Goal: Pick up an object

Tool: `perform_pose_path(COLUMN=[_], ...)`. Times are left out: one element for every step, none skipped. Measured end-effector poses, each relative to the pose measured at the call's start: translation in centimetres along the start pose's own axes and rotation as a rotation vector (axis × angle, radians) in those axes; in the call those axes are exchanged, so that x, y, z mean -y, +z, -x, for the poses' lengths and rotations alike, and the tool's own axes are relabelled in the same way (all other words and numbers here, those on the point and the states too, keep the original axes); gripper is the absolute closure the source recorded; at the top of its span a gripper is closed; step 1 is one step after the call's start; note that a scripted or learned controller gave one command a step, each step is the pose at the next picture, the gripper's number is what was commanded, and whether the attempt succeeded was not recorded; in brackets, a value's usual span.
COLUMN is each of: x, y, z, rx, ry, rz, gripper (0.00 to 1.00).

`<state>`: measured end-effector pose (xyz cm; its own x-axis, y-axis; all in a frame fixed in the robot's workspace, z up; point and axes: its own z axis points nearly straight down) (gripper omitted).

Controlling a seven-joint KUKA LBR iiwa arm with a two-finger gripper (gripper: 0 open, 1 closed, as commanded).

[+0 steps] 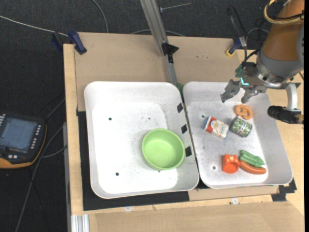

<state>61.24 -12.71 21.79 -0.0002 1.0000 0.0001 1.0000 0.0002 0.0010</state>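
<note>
- the hand [238,94] hangs over the far part of the right bin [270,178], with the grey arm and its orange band [285,28] rising behind it toward the view's right edge.
- hand state: the two fingers [228,94] stand spread apart, with nothing between them.
- a small orange pretzel-shaped piece [244,111] lies just beside the hand, on the near side of its fingertips, not touching them.
- a green-labelled can [241,127] lies on its side just beyond the pretzel piece, nearer the viewer than the hand.
- a small red-and-white carton [216,127] lies tilted on the bin floor, near the hand, toward the viewer and slightly to the view's left of the fingertips; it rests just beside the can.
- an orange toy pepper [231,163], a green toy vegetable [251,158] and an orange toy carrot [253,168] lie grouped together well apart from the hand, at the near end of the right bin.
- the left bin [101,129] sits well to the view's left of the hand; a green bowl [162,149] stands upright in it, near the wall that it shares with the right bin.
- both bins rest on the table [120,57], whose bare brown surface extends behind the hand.
- a grey metal pole [154,23] crosses the table at a slant, to the view's left of the hand.
</note>
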Motion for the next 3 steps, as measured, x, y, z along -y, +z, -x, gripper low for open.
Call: perform_pose_path(x=[0.0, 0.4, 0.0], y=[0.0, 6.2, 12.4], z=[0.0, -0.3, -0.2], rx=[0.000, -0.001, -0.001], ry=[0.000, 0.000, 0.000], rz=[0.000, -0.006, -0.006], gripper=[0.00, 0.00, 0.00])
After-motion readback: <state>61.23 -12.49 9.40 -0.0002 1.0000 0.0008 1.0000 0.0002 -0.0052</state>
